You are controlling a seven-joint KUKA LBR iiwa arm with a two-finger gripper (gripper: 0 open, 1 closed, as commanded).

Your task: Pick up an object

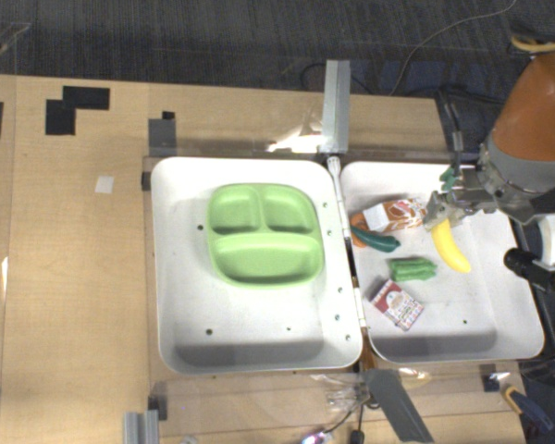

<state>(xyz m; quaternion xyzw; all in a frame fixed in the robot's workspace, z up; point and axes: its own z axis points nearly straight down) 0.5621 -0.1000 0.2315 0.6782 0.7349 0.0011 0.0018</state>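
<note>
The arm (536,118) is reaching in from the three o'clock side of the camera view, its orange band sitting at about two o'clock and the grey wrist section lying just below it. From there the wrist is pointing toward nine o'clock and slightly down. The gripper (441,207) is sitting at the end of the wrist, at about three o'clock from the view's centre. The gripper's body is showing as a small cluster of grey and dark parts.

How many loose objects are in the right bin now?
5 that I can see: a banana nearest the gripper, a snack packet at the back, a dark green vegetable by the divider, a green block mid-bin, a small box in front. Others may be hidden under the arm.
</note>
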